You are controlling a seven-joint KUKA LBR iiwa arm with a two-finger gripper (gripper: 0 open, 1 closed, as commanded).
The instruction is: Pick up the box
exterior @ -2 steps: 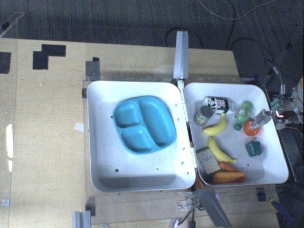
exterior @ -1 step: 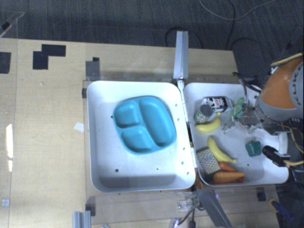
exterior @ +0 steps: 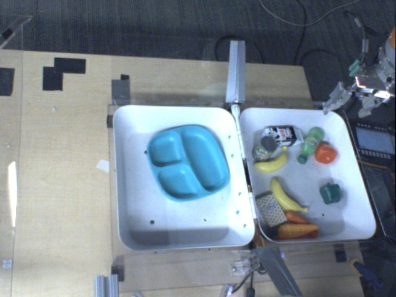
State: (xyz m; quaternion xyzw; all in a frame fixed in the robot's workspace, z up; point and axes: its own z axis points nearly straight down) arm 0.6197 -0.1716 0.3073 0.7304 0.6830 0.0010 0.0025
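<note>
White bins sit side by side; the patterned box [exterior: 270, 208] lies in the right bin's [exterior: 350, 177] front-left corner beside a banana [exterior: 285, 195]. Jaws [exterior: 357, 93] hover released beyond the far-right rim, seemingly pre-approach.

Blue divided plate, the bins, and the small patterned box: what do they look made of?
Blue divided plate: likely moulded plastic, satin; uniform colour, soft rounded compartment edges.
Bins, left bin and right bin: probably thin formed plastic, white, smooth; rounded corners, faint sheen. Painted metal can't be ruled out.
Patterned box: looks like printed cardboard, matte; flat faces with fine print, too small to be sure.
</note>
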